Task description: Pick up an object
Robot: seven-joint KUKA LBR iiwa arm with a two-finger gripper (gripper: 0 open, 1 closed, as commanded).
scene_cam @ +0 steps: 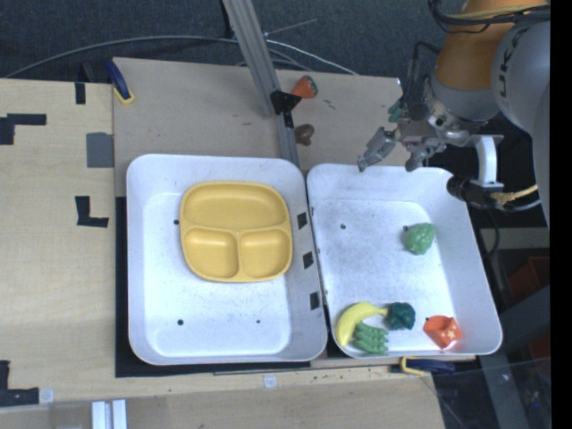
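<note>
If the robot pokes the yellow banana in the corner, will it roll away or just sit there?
The banana is curved and lies flat, so it would probably slide or spin rather than roll. It sits tight in the right bin's near corner, touching the green bumpy toy, so a push likely jams it against the wall. It looks like smooth plastic, so maybe slippery for the end effector.

Two white bins are seen, the left bin point(147, 266) and the right bin point(357, 248), both flecked with dark specks. A yellow tray point(237, 231) is shown at centre left. At lower right, a yellow banana point(356, 315), a green piece point(371, 337), a dark teal piece point(400, 315) and an orange-red piece point(441, 331) are grouped. A pale green lump point(417, 238) is seen at right. The bench point(54, 266) is light tan. The arm point(500, 43), upper right, is grey and orange.
</note>
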